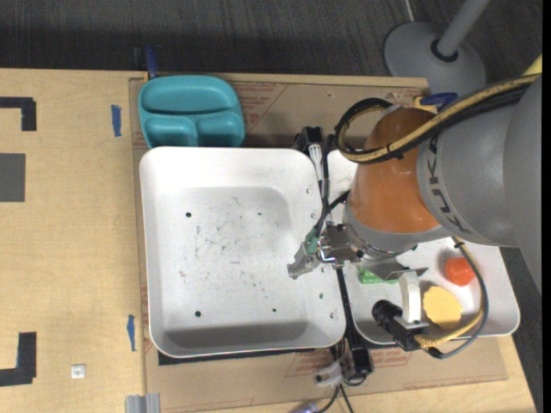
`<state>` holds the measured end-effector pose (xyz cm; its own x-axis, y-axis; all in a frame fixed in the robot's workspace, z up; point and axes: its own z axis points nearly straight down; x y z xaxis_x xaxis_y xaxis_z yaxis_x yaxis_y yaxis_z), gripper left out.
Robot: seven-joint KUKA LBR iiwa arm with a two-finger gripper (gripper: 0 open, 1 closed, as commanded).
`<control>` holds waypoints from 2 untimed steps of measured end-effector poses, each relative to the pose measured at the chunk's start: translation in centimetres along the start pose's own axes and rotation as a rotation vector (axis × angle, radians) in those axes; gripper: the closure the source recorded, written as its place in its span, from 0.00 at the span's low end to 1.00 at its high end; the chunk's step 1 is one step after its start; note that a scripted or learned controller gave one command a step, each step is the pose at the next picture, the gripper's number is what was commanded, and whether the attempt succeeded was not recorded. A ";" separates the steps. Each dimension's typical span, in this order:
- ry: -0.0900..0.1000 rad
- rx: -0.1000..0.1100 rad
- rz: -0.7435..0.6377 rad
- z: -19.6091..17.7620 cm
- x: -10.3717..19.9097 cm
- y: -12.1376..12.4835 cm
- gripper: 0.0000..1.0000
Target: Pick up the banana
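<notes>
A rounded yellow thing (444,305), which may be the banana, lies in the right bin (504,317) near its front right corner, partly hidden by the robot's bracket. My gripper (305,258) hangs over the right side of the left bin (215,231), well to the left of the yellow thing. Nothing shows in it. The grey arm and its orange band cover most of the right bin.
An orange object (459,270) sits just behind the yellow thing, and a small green object (375,275) peeks out under the wrist. A teal divided tray (191,110) stands behind the left bin. The wooden bench extends to the left.
</notes>
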<state>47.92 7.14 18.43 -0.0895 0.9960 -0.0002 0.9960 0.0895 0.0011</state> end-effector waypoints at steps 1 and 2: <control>0.001 0.001 0.115 3.4 8.9 0.8 0.00; 0.000 0.002 0.348 4.0 13.5 1.1 0.00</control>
<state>47.87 20.64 14.47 0.2551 0.9669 -0.0001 0.9669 -0.2551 -0.0007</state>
